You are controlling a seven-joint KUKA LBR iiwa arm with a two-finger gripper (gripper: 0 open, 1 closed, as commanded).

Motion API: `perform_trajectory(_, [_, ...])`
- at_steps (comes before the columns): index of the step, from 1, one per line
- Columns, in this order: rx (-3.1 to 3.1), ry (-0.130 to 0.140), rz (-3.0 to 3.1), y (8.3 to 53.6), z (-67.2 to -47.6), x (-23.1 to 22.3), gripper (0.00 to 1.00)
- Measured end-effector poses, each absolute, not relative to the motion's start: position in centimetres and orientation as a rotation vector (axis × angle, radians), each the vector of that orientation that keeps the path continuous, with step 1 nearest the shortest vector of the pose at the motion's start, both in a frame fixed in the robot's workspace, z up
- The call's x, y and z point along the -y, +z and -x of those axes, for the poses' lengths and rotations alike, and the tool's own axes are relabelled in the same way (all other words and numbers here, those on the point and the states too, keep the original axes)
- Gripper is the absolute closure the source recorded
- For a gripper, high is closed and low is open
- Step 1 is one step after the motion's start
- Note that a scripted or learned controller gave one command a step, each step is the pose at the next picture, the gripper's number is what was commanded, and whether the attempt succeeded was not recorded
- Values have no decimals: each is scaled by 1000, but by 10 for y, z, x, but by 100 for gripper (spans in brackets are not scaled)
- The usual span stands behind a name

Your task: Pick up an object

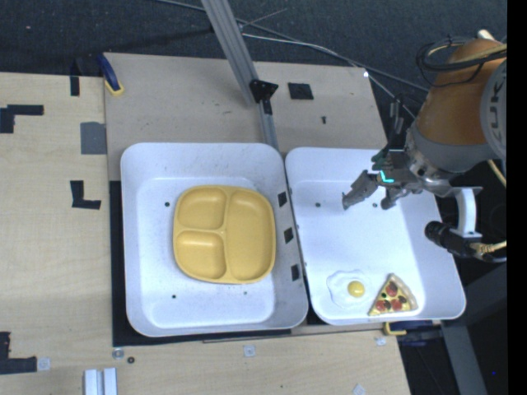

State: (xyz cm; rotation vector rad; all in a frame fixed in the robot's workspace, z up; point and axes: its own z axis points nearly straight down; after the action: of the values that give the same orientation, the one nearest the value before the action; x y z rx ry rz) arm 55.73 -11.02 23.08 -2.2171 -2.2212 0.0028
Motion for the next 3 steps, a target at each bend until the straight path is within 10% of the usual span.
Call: perform_trajectory(3, [2218, 9, 2216, 102, -557, 109, 0])
